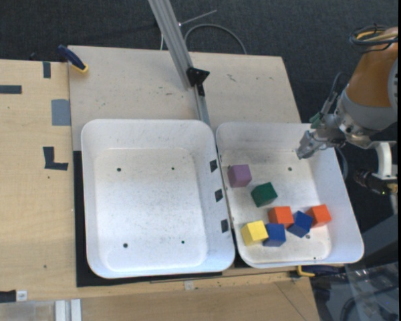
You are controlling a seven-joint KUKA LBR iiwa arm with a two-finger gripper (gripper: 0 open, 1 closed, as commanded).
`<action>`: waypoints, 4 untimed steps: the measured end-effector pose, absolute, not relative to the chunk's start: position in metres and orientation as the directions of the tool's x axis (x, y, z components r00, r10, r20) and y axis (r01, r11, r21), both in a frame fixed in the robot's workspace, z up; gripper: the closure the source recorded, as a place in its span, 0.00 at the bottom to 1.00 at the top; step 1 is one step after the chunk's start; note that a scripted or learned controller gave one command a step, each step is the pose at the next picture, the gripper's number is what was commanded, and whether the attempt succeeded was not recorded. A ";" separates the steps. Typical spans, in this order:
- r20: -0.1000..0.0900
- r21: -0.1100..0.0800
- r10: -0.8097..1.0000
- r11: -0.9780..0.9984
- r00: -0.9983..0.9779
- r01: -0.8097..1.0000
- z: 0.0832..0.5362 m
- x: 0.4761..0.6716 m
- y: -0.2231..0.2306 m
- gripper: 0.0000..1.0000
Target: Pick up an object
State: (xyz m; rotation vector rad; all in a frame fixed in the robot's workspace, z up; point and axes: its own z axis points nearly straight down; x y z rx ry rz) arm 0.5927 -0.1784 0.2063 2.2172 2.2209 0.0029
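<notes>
Wooden bench (dark carpet)

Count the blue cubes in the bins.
2, both in the right bin: one blue cube beside the yellow cube, the other blue cube between the two orange cubes. None looks hidden.

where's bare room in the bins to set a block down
The left bin floor is bare wall to wall. In the right bin, the far strip between the purple cube and the gripper is free. Its near half is crowded with cubes.
</notes>
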 end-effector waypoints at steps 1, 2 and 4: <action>-0.001 0.005 1.000 0.002 -0.002 1.000 0.253 0.591 -0.171 1.00; 0.001 -0.002 1.000 0.006 -0.006 1.000 0.239 0.606 -0.122 1.00; 0.002 -0.002 1.000 0.007 -0.007 1.000 0.223 0.630 -0.009 1.00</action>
